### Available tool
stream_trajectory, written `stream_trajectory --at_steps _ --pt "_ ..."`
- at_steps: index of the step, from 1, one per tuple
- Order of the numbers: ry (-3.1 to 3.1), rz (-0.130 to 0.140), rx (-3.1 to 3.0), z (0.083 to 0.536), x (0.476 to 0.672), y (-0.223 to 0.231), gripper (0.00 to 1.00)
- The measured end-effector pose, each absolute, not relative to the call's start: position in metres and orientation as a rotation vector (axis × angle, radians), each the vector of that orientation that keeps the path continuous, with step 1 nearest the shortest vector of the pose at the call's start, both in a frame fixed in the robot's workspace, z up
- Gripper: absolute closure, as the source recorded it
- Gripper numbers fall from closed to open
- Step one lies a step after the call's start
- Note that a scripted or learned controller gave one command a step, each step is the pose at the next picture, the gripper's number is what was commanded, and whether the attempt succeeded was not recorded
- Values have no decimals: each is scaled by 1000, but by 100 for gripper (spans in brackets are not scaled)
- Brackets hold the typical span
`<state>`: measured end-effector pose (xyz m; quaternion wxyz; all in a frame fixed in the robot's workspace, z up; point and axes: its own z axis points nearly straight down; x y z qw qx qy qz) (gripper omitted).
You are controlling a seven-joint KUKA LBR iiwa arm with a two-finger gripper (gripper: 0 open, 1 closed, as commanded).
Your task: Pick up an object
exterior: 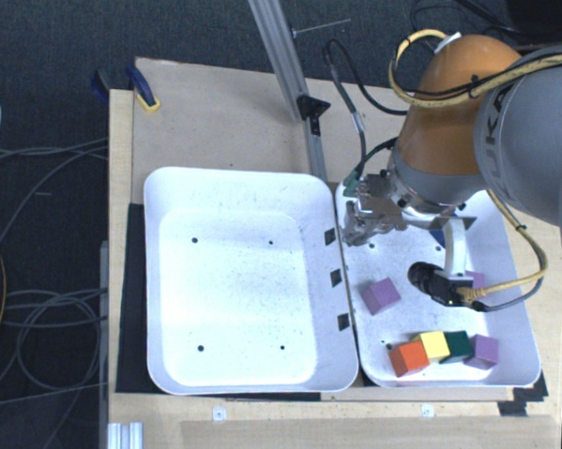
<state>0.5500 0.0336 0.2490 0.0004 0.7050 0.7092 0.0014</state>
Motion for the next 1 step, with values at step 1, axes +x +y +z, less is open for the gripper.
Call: stream_trajectory --at_steps 1 --pt "2228 3 2215 237 563 79 100"
